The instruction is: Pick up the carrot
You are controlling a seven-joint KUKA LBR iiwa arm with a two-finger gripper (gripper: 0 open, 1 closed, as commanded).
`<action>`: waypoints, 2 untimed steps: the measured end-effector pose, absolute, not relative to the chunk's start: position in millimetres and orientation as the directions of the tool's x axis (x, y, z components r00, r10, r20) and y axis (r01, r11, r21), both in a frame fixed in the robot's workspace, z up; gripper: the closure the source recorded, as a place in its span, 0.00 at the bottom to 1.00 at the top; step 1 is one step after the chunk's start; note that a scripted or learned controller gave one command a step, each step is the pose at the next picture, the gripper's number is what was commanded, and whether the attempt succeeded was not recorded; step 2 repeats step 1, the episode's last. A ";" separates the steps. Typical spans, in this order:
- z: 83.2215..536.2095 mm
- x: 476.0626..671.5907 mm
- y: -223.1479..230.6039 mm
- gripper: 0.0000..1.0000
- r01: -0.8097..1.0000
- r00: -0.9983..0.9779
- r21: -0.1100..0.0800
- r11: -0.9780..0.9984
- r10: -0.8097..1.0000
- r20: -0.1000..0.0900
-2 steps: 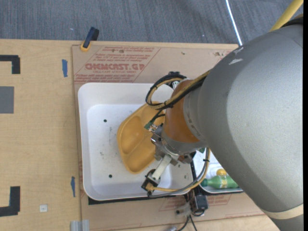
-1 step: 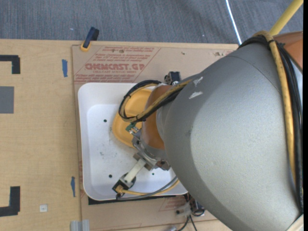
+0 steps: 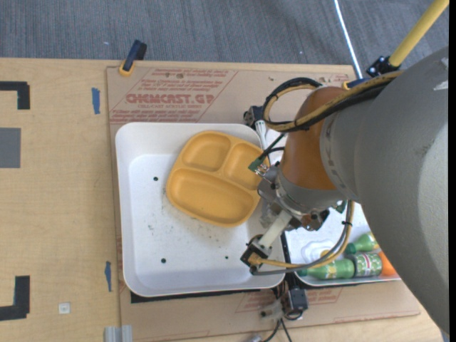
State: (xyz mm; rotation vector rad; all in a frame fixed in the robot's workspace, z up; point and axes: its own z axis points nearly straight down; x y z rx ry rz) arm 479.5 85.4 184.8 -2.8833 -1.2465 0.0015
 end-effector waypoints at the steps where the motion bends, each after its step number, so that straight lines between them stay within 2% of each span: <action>1: 184.3 479.0 86.0 0.00 0.729 0.684 -0.002 -0.684 0.729 -0.001; 2: 184.3 479.0 86.0 0.00 0.729 0.684 -0.002 -0.684 0.729 -0.001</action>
